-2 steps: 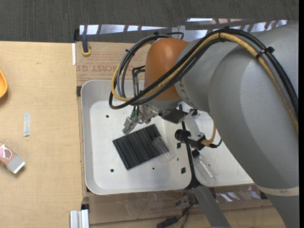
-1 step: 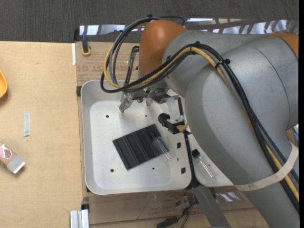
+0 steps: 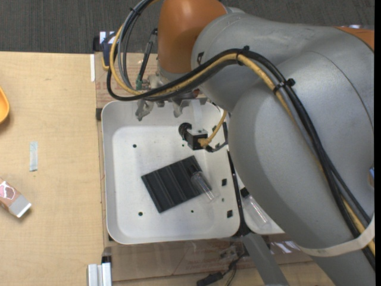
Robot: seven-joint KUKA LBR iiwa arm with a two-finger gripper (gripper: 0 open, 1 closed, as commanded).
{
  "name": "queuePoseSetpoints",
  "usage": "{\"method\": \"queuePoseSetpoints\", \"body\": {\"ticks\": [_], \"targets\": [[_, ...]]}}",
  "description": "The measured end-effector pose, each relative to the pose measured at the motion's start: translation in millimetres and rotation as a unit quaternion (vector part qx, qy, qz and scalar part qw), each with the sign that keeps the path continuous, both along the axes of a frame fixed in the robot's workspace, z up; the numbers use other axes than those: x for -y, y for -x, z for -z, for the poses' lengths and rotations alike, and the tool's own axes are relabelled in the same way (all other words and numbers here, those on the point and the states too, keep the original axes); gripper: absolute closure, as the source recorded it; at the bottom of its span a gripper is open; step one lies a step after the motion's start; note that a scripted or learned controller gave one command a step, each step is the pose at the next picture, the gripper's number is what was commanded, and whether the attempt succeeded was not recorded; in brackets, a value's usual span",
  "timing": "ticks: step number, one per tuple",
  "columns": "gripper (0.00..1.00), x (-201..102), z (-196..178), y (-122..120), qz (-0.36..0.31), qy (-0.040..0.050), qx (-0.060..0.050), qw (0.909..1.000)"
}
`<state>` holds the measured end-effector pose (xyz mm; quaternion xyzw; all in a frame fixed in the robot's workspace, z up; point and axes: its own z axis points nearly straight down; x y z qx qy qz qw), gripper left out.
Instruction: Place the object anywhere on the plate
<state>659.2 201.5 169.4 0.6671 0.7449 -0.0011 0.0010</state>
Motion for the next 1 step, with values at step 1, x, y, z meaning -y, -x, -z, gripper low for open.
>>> {"method": "queuePoseSetpoints", "body": {"ticks": [1], "targets": [[0.00,-8.2,58.3,-0.3,-0.331,-0.0002,0.000,0.9435]]}}
